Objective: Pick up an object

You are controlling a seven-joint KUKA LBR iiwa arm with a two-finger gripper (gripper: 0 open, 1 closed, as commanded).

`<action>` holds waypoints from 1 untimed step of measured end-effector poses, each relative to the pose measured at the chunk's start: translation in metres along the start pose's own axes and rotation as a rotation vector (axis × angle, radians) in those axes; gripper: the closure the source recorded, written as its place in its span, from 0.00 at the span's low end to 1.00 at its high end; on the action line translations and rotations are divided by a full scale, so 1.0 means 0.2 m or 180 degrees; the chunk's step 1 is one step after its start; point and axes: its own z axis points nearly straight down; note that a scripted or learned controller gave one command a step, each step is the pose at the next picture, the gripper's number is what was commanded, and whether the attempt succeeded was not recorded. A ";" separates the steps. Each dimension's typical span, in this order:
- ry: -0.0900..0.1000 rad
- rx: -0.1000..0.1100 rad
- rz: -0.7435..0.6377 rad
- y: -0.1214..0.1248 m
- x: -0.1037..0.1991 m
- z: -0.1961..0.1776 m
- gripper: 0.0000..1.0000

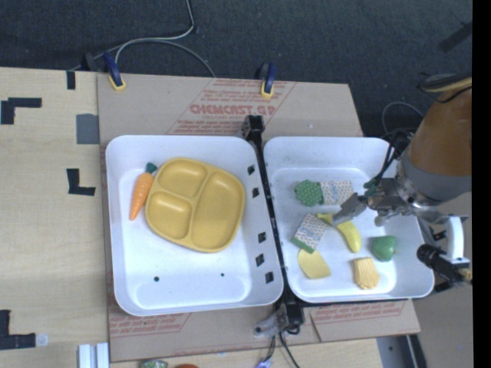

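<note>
a: at the near edge of the right bin (399,288) lie a corn piece (366,273) and a yellow wedge (313,264), loose, likely so any can be picked.

b: and the gripper (347,208)?

a: it hangs low over that bin's middle, by the banana (349,235). whether it is clenched or released, i cannot tell; nothing shows in its grip.

b: so the banana seems the target?

a: probably; it lies just beneath. a green pepper (383,246) sits right of it, two sponge-like blocks and a green piece farther back.

b: the left bin (123,205)?

a: it holds a yellow divided plate (194,204) with a carrot (140,194) beside it, well apart.
</note>
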 end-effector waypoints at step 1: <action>0.0000 0.0001 -0.0001 0.33 0.12 0.31 0.00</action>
